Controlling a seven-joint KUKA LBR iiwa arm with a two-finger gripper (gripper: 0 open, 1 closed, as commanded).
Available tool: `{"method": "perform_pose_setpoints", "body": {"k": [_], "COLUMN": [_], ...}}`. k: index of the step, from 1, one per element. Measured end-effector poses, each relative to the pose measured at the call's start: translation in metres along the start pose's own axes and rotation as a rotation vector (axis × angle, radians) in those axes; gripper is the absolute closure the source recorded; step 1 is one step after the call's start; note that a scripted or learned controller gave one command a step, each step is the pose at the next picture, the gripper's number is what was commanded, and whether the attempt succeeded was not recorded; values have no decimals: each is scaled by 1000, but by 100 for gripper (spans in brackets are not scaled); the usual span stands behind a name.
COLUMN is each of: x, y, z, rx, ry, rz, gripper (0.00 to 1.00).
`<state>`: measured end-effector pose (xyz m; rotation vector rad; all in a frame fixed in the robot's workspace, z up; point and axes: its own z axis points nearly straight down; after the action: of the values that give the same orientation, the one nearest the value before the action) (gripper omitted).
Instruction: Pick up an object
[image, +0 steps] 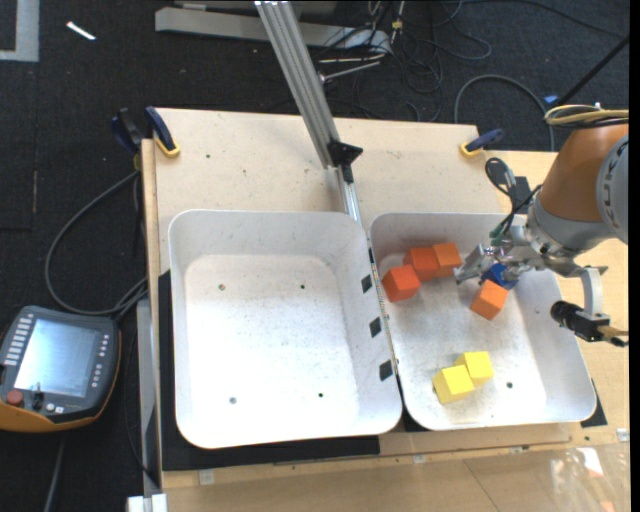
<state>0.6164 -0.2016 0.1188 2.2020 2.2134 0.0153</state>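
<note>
Over the right bin (560, 400), the gripper (492, 272) has its jaws closed on an orange block (489, 299), which hangs tilted below the fingers. Three orange blocks (425, 268) and two yellow blocks (463, 376) lie on the bin floor.

One camera hangs fixed above the table (260, 165), looking down at a slant from the near side. It sits far enough back to take in both white bins (190, 300), the table's far corners with their clamps (160, 130), the dark floor beyond, and the arm (585, 190) entering from the right.
</note>
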Motion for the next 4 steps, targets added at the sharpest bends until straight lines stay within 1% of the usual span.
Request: {"method": "perform_pose_setpoints", "body": {"k": [1, 2, 3, 4], "x": [-8, -13, -5, 17], "y": [9, 8, 14, 19], "z": [3, 4, 7, 8], "rx": [-4, -8, -11, -12], "ry": [0, -2, -5, -1], "rz": [1, -2, 5, 4], "gripper": [0, 0, 0, 0]}}
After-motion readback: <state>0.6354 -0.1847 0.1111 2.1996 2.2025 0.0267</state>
